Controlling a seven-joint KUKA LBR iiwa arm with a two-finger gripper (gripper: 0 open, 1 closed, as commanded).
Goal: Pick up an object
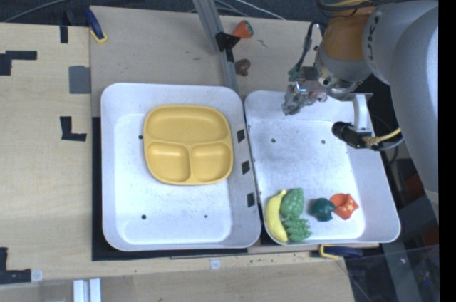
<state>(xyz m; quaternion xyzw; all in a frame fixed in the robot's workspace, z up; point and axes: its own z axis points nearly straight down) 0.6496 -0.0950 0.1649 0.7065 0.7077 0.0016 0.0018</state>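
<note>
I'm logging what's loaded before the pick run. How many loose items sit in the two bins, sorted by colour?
Yellow: 2, the divided plate and the banana
Green: 3, two leafy pieces and a darker piece
Red-orange: 1, the small piece
Total: 6

Along the near edge of my right-hand bin [370, 172] lies a small cluster of toy foods. A yellow banana [274, 216] curves against the bin's near-left corner, lying flat. Just beside it, touching, sit two green leafy pieces [293, 202], one above the other, bumpy like broccoli. A little to the right rests a darker green piece [322, 209], and touching its right side is a red-orange piece [345, 205], perhaps a pepper.
</note>
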